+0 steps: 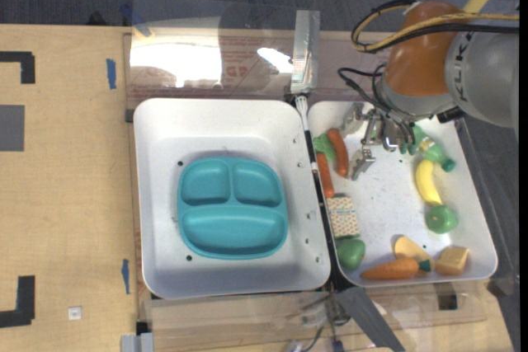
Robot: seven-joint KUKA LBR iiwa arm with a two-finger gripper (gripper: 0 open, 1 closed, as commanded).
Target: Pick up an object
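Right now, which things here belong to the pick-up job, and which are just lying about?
Part of the job:
gripper, over the right bin
banana
carrot
green pepper
orange-red chilli
patterned block

Lying about:
teal divided plate in the left bin
clear plastic sheet behind the bins

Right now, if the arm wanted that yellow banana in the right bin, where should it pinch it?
Probably across the middle of the banana, coming straight down. It lies flat, running along the bin, narrow enough there for two fingers, with bare floor on its left; the green piece crowds its lower end.
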